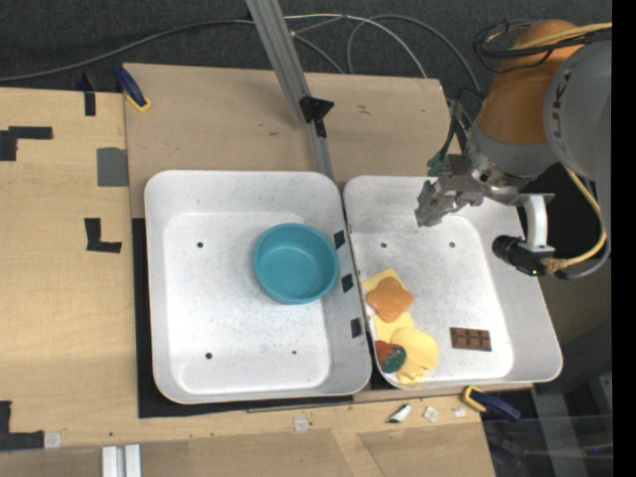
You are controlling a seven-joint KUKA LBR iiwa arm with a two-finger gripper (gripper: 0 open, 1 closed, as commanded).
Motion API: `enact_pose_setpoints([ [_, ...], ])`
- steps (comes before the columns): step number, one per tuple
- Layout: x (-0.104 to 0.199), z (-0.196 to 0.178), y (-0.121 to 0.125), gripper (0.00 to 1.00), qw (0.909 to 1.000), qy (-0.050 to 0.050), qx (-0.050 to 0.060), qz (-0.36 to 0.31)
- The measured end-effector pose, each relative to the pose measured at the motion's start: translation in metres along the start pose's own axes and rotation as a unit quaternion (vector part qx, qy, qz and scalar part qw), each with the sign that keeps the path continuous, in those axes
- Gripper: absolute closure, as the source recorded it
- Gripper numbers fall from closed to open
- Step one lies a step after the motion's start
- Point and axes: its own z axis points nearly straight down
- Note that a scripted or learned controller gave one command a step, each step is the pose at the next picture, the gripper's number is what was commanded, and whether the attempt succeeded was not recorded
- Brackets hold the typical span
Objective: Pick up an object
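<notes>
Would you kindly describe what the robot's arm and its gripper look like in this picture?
The arm is bulky and rounded, light grey, with a broad orange band above the wrist. Black cables loop over that band, and a yellow cable curves beside a white bracket with a black fitting. The gripper is small, grey and metallic, darker than the arm.

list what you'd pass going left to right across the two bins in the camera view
left bin → blue bowl → right bin → orange-yellow toy food pile → claw hanging over the right bin's far part → brown chocolate-bar piece
</notes>
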Motion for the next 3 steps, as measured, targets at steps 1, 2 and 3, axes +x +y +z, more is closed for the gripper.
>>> enact_pose_setpoints([
  [1,0.05,0.004,-0.015,1.0,1.0,0.0,0.001,0.0],
  [2,0.105,0.006,-0.043,1.0,1.0,0.0,0.002,0.0],
  [3,0.155,-0.011,-0.066,1.0,1.0,0.0,0.001,-0.001],
])
